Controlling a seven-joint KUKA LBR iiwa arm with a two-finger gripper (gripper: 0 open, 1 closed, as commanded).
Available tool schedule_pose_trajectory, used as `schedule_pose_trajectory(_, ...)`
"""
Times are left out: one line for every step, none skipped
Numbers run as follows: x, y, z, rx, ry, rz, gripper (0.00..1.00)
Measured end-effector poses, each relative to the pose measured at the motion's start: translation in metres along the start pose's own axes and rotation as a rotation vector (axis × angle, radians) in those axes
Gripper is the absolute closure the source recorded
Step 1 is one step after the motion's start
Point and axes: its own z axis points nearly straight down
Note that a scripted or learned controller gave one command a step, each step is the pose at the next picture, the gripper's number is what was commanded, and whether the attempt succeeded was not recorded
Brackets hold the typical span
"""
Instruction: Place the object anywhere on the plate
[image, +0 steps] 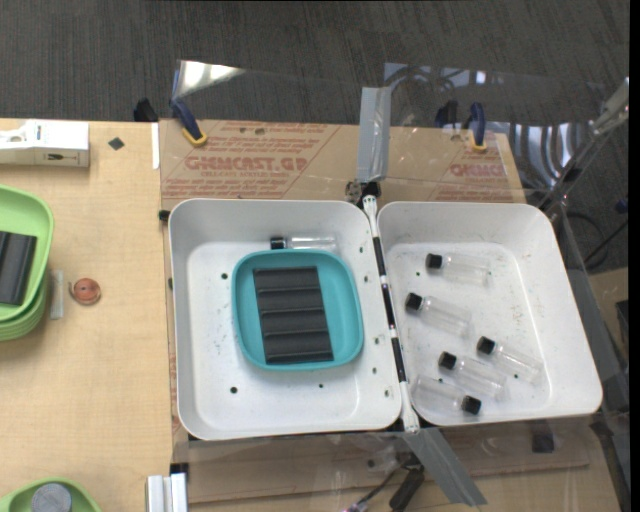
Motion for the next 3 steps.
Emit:
schedule_pose_trajectory(0.0,0.0,0.0,0.0,0.0,0.0,0.0)
schedule_pose_trajectory(0.0,0.0,0.0,0.0,0.0,0.0,0.0)
schedule_pose_trajectory(0.0,0.0,0.0,0.0,0.0,0.0,0.0)
